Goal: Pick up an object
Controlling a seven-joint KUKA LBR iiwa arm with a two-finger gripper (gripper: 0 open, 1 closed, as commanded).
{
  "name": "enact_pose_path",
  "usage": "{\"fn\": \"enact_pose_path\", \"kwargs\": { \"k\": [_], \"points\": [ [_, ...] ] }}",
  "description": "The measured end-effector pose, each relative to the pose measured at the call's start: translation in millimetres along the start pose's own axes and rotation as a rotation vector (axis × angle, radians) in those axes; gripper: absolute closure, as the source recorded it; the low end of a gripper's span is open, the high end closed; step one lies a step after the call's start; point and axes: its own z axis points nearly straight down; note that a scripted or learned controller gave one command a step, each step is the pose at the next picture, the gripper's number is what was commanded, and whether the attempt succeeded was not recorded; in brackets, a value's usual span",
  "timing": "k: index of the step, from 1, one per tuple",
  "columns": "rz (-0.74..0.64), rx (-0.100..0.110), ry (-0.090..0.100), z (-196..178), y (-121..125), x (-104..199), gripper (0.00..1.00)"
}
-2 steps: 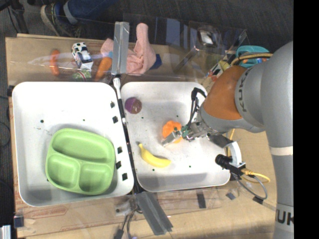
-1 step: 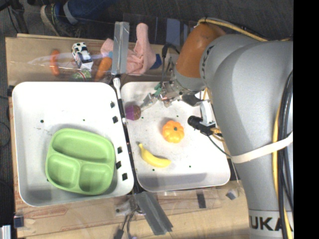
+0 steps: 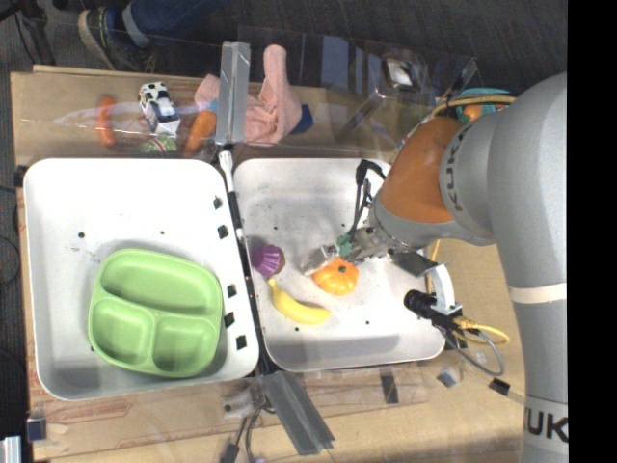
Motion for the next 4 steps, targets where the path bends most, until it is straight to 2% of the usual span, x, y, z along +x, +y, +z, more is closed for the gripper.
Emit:
{"fn": "enact_pose_path", "kwargs": {
  "k": [1, 2, 3, 4],
  "points": [
    [-0.005, 0.001, 0.0, -9.4, 0.6, 0.8, 1.0],
    [0.186, -0.004, -0.001, -195.7, -25.4, 66.5, 1.0],
    [0.221, -0.003, 0.0, -0.4, -74.4, 29.3, 1.0],
    [0.109, -0.004, -0.002, -152.8, -61.3, 79.2, 1.0]
  ]
}}
